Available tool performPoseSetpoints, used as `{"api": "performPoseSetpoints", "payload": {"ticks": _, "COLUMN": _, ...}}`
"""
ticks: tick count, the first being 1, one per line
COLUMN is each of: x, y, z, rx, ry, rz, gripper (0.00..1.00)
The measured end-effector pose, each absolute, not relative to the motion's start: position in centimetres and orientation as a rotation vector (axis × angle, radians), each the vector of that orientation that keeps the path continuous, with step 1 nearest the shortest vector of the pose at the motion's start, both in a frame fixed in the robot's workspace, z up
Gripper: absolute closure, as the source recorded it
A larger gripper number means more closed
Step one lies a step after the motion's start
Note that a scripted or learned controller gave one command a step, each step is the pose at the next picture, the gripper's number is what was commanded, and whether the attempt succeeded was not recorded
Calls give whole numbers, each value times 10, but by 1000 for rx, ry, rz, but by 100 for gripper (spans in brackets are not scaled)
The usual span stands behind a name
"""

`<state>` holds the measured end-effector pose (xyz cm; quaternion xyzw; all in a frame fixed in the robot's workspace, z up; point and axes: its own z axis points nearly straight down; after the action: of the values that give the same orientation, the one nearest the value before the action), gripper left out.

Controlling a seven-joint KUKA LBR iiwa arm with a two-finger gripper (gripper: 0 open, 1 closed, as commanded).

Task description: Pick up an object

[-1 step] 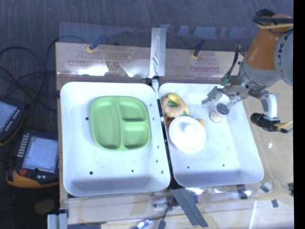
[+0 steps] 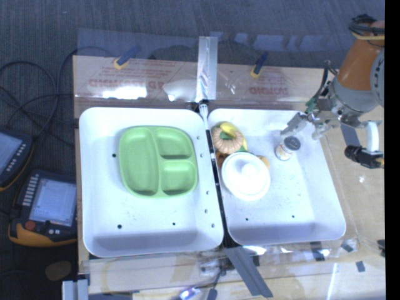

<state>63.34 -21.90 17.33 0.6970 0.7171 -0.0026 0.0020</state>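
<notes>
From my remote seat I see the claw (image 2: pixel 304 125) hanging over the upper right corner of the right bin (image 2: pixel 312 220), at about one o'clock from that bin's middle, with the grey arm (image 2: pixel 362 74) and its orange band coming in from three o'clock. I cannot tell how far the claw is spread; nothing shows between its tips, so I judge it carries nothing. The nearest candidate is a small jar-like object with a round dark top (image 2: pixel 289 146), standing on the bin floor just beside the claw, at about seven o'clock from it. At nine o'clock from the jar sits a white bowl (image 2: pixel 247 174), and touching the bowl's upper edge is an orange, ribbed, pumpkin-like toy (image 2: pixel 227 140) with something yellow (image 2: pixel 229 130) on top, hard against the divider between the bins. The left bin (image 2: pixel 100 186) holds a green divided plate (image 2: pixel 157 161). My worry: the jar looks narrow and tall, so an off-centre descent could tip it or roll it toward the bowl, and the nearby bin wall at three o'clock could catch a claw tip.
</notes>
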Motion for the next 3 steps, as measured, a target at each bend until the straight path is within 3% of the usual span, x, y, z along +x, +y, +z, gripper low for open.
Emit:
{"api": "performPoseSetpoints", "payload": {"ticks": 1, "x": 664, "y": -213, "z": 98, "rx": 2087, "ry": 2356, "rz": 9, "gripper": 0}}
{"api": "performPoseSetpoints", "payload": {"ticks": 2, "x": 641, "y": -211, "z": 93, "rx": 2363, "ry": 2061, "rz": 35, "gripper": 0}}
{"api": "performPoseSetpoints", "payload": {"ticks": 3, "x": 640, "y": -204, "z": 93, "rx": 2538, "ry": 1838, "rz": 31, "gripper": 0}}
